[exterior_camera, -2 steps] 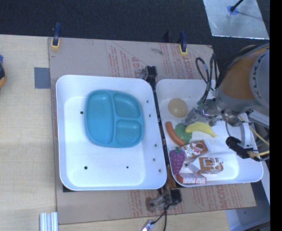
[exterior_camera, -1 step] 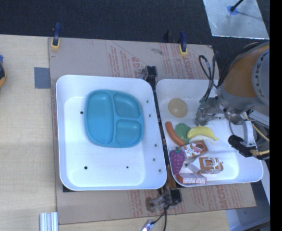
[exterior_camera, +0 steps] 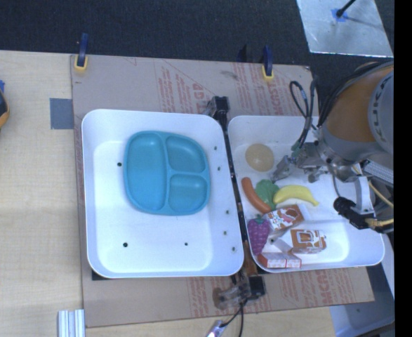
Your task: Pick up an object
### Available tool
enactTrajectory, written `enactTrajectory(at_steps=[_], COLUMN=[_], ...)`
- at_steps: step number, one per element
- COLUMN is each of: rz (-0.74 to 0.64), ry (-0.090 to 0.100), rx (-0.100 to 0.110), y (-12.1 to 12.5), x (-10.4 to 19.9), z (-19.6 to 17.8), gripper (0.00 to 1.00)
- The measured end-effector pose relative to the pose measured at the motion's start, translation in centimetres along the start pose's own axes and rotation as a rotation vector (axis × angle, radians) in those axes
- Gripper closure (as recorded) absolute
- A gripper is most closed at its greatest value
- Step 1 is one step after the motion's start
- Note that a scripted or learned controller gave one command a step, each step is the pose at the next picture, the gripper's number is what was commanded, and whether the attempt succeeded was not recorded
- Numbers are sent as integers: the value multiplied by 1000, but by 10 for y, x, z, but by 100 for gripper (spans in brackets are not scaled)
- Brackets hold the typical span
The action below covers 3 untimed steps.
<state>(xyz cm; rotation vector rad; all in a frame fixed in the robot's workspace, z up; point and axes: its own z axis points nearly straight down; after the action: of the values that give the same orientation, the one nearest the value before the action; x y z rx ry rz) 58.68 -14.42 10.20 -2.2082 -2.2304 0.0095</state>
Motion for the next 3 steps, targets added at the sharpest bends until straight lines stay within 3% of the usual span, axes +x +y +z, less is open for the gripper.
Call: enactTrajectory(at_steps=[1, 2, 3], rz=[8, 7, 8], ry=[1, 2, 1], rx=[-6, -1, -3], y=[6, 0, -31], x=[-39, -22, 12], z=[-167, -67, 10], gripper=[0, 0, 0])
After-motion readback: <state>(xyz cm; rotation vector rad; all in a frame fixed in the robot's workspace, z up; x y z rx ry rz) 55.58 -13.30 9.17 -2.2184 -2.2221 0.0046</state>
